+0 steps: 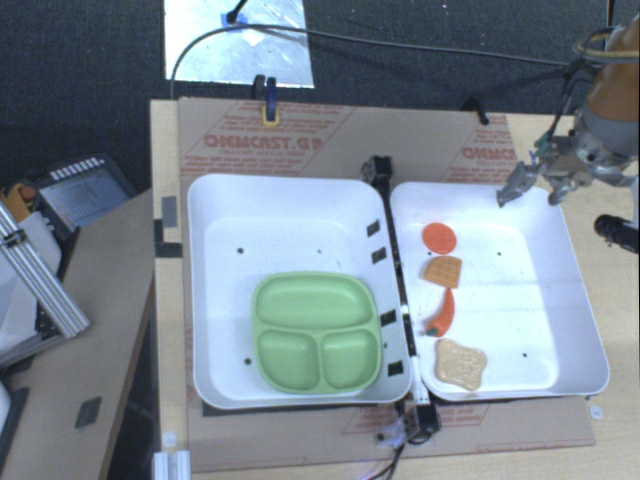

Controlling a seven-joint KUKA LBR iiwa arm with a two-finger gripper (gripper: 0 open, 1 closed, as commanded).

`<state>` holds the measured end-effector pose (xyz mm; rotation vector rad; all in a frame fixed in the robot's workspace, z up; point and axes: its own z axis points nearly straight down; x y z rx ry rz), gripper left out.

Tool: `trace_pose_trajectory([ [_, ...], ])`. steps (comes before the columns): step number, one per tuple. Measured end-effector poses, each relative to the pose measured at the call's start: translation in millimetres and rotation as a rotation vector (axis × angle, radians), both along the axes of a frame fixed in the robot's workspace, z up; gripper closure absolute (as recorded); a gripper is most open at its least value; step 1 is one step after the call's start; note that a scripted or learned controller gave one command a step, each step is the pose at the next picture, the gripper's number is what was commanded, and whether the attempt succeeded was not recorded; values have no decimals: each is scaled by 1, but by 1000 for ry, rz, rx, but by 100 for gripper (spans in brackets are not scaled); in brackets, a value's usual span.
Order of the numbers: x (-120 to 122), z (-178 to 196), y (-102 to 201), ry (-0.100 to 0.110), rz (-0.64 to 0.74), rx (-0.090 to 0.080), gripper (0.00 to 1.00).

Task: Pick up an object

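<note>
Gripper [533,186], fingers spread and empty, hangs at upper right. Recommend descending squarely over the orange disc [438,237], clear of the adjacent cracker [443,271].

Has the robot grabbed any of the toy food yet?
Not yet. Nothing looks picked up: the red disc, cracker, orange pepper and slice of bread all lie in the right bin. The gripper hangs open above that bin's far edge, with nothing between its fingers. Left to do: go down, close on one piece and lift it.
</note>
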<state>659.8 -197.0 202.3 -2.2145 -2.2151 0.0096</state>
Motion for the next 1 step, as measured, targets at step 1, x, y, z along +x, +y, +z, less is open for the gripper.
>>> trace_pose_trajectory([
  [1, 3, 9, 1, -13, 3, -3, 0],
])
